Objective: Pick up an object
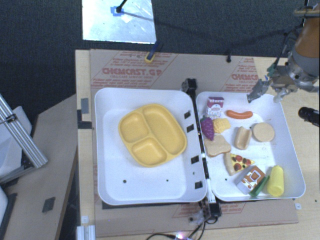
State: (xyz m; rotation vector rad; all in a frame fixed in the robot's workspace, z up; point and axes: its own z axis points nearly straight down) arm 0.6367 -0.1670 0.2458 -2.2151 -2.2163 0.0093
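My gripper (266, 93) hangs over the far right corner of the right bin (292, 149), its two fingers spread open with nothing between them. Just left of it and nearer lies a red hot dog sausage (239, 115). The right bin also holds a small milk carton (215, 106), purple grapes (207, 128), a yellow cheese piece (222, 125), a bread slice (217, 146), a bun (242, 137), a round cookie (263, 132), a pizza slice (237, 162), a printed box (249, 178) and a corn cob (276, 180).
The left bin (107, 134) holds a yellow divided plate (152, 134). A black divider (196, 134) runs between the bins. A shiny sheet (119, 14) lies beyond the bench. A metal rail (17, 134) stands at the left.
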